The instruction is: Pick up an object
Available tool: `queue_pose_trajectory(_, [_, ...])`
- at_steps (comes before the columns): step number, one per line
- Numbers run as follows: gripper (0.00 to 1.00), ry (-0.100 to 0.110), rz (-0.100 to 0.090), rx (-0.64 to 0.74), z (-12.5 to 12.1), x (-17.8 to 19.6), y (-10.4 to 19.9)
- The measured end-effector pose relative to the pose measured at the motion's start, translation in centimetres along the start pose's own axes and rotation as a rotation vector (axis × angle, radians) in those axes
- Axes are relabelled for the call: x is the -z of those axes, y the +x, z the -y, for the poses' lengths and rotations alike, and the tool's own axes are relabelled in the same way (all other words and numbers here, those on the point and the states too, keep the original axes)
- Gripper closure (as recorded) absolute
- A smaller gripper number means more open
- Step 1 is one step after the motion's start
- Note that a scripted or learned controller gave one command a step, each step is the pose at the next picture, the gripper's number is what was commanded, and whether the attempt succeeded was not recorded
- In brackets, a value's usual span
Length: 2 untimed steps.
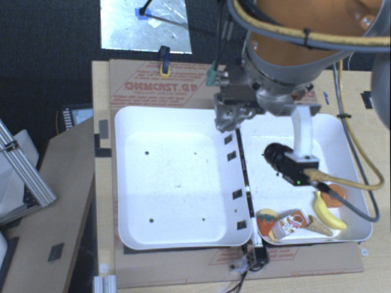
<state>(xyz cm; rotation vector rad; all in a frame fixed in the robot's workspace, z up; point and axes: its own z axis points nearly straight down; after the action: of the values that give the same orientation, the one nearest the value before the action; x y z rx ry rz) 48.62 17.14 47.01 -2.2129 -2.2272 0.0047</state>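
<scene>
Reading "CHEMCAST" in red print, running across the far strip of the brown board (189, 73). Trailing after it, blurred letters, possibly "GP".

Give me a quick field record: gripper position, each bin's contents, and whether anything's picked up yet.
gripper position: gripper above the far end of the divider between the bins
left bin: bare white floor, few dark specks
right bin: banana, orange round item, red-and-white packet, clustered at near edge
picked up: no object seen at the gripper
</scene>
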Motion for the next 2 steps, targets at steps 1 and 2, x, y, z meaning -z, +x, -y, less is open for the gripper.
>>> queue_pose_trajectory(1, [1.00, 0.005, 0.002, 0.000, 0.02, -10.16, 3.12])
queue_pose_trajectory(2, [0.00, -0.005, -0.001, -0.005, -0.10, -9.58, 2.96])
